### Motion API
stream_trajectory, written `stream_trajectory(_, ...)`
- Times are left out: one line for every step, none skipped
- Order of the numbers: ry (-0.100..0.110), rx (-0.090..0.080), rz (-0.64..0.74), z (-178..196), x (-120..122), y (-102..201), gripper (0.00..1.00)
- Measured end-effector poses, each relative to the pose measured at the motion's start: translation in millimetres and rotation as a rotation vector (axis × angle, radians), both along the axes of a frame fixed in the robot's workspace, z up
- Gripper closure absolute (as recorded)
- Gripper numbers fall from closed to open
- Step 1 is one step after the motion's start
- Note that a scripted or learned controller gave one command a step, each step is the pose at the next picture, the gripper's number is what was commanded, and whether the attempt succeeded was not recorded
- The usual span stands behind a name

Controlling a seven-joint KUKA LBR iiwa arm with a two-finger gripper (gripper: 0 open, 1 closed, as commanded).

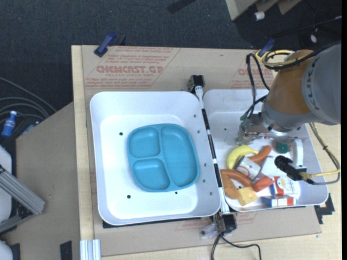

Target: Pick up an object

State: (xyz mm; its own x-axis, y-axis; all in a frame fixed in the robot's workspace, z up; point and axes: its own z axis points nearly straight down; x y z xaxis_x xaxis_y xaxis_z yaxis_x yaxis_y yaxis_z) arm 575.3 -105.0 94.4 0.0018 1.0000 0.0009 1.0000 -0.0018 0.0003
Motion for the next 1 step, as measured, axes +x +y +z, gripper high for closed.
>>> stream_trajectory(0.0, 0.0, 0.0, -0.1, -0.1, 0.0, 0.0)
